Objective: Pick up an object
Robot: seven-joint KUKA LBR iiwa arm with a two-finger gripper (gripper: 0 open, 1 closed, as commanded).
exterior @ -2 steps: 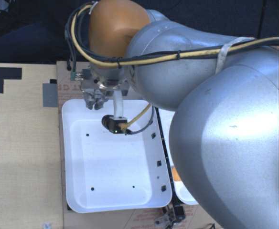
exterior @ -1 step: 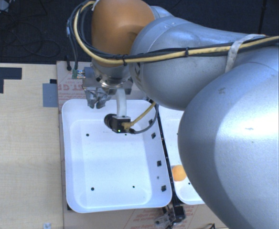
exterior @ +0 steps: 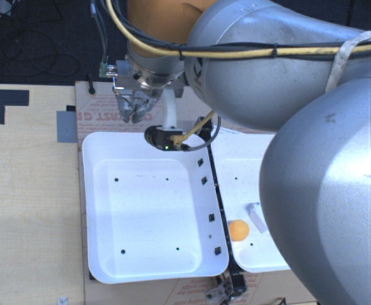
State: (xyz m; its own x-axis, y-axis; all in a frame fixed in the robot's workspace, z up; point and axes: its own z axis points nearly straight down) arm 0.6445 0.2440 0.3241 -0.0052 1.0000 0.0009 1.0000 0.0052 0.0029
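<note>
The gripper (exterior: 134, 112) hangs above the far edge of the left bin (exterior: 100, 170), and its fingers look close together with nothing in them. The orange ball (exterior: 238, 230) sits in the right bin (exterior: 246, 262), well apart from it. No pick has begun; the arm should probably go over the ball and drop.

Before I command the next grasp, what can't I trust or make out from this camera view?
- Right bin: most of it lies behind the grey arm; anything lying under there is hidden.
- Small grey piece beside the orange ball: partly cut off by the arm, so its identity is unclear.
- Tool: small and dim above the left bin; nothing can be made out about a grasp.
</note>
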